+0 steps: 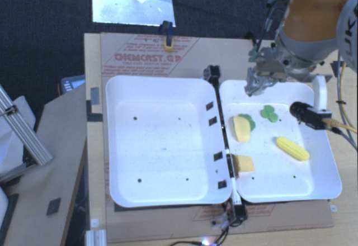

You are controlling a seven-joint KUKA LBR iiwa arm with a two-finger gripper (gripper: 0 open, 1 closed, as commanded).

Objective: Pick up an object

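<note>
The arm enters from the right, its orange band high at the far right corner of the scene. The gripper (255,87) hangs over the far left part of the right bin (330,183), above bare white floor. Whether its fingers stand wide or narrow cannot be told from this angle; nothing is seen between them.

Contents of the right bin:
- A pale yellow piece (241,128) lies left of centre, overlapping a small green piece (251,123) at its right side.
- A second green piece (269,113) lies just to the right of these and slightly farther back, apart from them.
- A yellow corn cob (292,148) lies toward the right side, tilted, nearer than the green pieces.
- A flat tan block (243,164) rests against the bin's left wall, near the divider clips.

All of these objects lie nearer than the gripper and are apart from it.

The left bin (120,91) sits beside the right bin, their rims touching along the middle. Both bins rest on a cardboard sheet (145,56) with red lettering. A black cylindrical fitting (305,113) projects over the right bin's far right area.
</note>
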